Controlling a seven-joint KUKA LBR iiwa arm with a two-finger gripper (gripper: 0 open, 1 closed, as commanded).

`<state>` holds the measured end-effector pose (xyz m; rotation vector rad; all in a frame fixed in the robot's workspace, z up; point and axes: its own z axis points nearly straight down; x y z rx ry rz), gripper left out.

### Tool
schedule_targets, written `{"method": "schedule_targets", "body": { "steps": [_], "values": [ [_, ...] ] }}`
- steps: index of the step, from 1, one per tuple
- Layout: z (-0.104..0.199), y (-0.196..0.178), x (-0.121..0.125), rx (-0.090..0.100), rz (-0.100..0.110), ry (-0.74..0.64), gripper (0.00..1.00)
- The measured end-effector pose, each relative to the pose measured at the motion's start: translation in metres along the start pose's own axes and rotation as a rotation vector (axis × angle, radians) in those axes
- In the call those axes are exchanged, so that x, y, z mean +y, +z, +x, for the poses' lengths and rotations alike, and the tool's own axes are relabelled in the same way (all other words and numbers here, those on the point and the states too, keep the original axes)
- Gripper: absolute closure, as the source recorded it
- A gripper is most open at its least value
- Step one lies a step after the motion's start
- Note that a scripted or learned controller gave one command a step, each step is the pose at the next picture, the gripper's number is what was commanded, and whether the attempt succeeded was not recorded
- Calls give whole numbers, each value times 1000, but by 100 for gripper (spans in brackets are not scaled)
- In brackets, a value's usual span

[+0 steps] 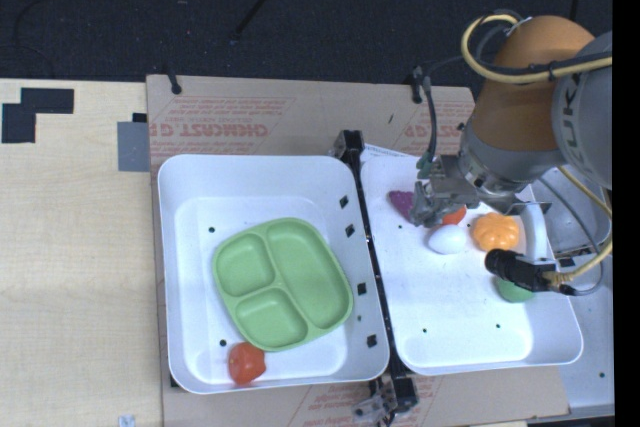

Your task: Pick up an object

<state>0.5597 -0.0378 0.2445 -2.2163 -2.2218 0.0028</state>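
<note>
The arm (530,105) came in over the right bin (470,335), grey body with the orange band bulging above the wrist, and its gripper (437,205) was down low at the upper part of that bin. Whether the pincer was wide, narrow or closed on something, I could not tell from where I stood; the dark metal there hid its own tips.

Take the white egg-shaped object (448,239) as the marker. It lay on the right bin's floor, just below the gripper, very near it. A small red-orange piece (455,215) peeked out just above the egg, right against the gripper's housing. A purple object (401,204) sat up and to the left of the egg, by the divider between the bins. An orange object (497,233) rested just to the right of the egg, nearly touching it. Lower right of the egg, a green object (515,291) was partly covered by a black cylindrical part (515,267) with cables trailing off it.

Well to the left of the egg, in the left bin (190,185), lay a green three-compartment plate (282,283), flat and turned at an angle. A red object (246,363) sat just below that plate's lower left edge, far from the egg.
</note>
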Motion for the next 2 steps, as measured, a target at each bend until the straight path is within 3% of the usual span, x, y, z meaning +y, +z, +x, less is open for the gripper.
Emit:
{"method": "schedule_targets", "body": {
  "steps": [2],
  "values": [
    [103,8,32,0,-2,-1,100]
  ]
}}
